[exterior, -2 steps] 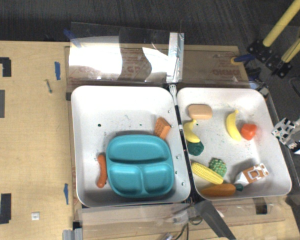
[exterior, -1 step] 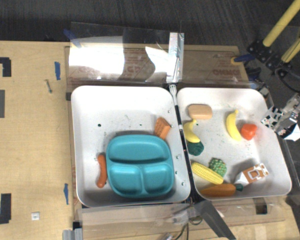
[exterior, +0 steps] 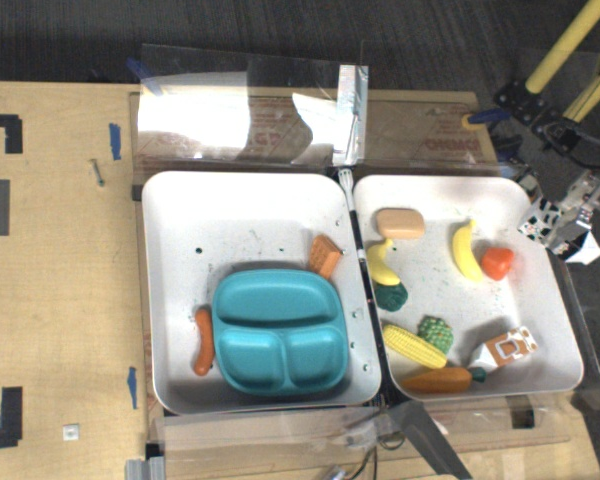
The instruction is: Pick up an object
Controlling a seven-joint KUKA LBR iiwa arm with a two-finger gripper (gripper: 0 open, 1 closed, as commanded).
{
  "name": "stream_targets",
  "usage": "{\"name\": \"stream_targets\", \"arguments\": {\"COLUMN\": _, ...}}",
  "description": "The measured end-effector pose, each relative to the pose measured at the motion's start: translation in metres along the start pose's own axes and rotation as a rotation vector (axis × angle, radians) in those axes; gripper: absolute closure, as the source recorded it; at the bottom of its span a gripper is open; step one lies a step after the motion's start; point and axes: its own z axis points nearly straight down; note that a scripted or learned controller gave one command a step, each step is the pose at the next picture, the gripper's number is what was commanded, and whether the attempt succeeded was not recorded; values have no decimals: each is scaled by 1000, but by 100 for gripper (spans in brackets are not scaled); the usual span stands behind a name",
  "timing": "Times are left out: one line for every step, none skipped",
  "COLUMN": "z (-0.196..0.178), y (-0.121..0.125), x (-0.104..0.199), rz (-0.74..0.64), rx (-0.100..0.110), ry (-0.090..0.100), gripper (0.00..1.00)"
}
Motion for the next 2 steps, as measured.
{"name": "stream_targets", "arguments": {"z": 0, "y": 0, "x": 0, "rz": -1, "rx": 0, "ry": -1, "gripper": 0}}
{"name": "stream_targets", "arguments": {"z": 131, "y": -6, "x": 14, "rz": 144, "rx": 4, "ry": 15, "gripper": 0}}
